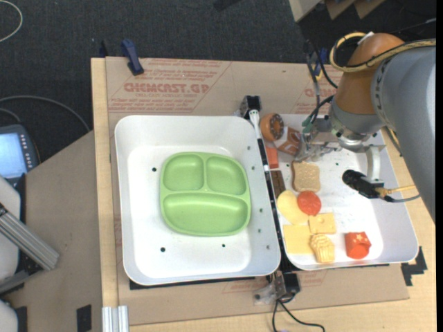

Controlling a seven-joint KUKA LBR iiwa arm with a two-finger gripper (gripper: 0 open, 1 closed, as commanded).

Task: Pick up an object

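Food fills the right bin [398, 244], toward the frame's right: a slice of bread [306, 177] sits near the middle, with a tomato [309, 203] just below it, pale cheese pieces [296, 239] and a cracker [322, 223] lower still, a red pepper piece [357, 245] at the lower right, and a round pastry [275, 126] at the upper left corner; any of these could serve as the object to pick. The gripper [313, 141] hangs low over the bin's upper part, just above the bread and beside a small brownish item; whether it is open or closed on anything cannot be told, since the wrist hides it. The left bin [131, 185] holds a green divided plate [205, 193], probably the destination for picked food; the arm's descent suggests an attempt near the bread.
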